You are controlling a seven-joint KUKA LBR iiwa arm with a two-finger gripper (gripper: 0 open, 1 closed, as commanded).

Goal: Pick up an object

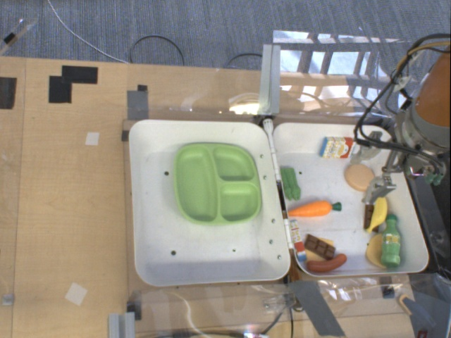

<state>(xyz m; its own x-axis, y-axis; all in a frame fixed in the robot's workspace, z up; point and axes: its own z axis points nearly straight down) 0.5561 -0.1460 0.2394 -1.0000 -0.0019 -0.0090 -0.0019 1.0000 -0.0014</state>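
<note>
2 white bins sit side by side on the tabletop; the left bin holds a green divided plate. The right bin holds a small carton near its far edge (its print too small to read), a carrot, a banana and a green bottle. The end effector hangs just above the banana's far tip; whether it is parted or closed, I cannot tell.

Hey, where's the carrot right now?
The carrot lies in the right bin, near its left wall, tip pointing left. A green toy sits just above it, and a chocolate bar below.
</note>
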